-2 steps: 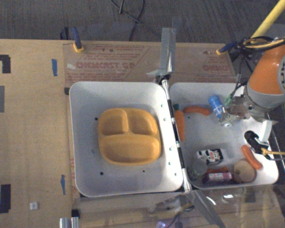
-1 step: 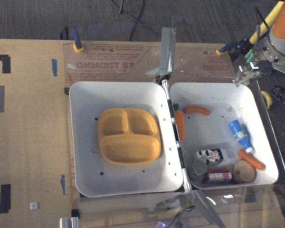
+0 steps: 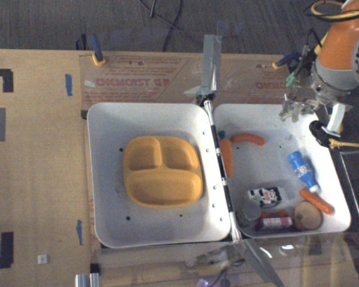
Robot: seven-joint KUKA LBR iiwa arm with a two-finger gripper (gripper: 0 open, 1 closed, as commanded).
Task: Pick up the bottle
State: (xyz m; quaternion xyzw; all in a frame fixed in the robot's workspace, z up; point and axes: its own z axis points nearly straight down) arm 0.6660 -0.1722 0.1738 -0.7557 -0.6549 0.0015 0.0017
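One hand hangs above the right bin's far edge, its metal fingers spread and holding nothing. The blue bottle lies below it in that bin, near an orange carrot. A yellow divided tray sits in the left bin.

The bottle is blue with a white label, lying on its side near the right bin's right edge.

two bins, one tray, perhaps seven small items, one bottle
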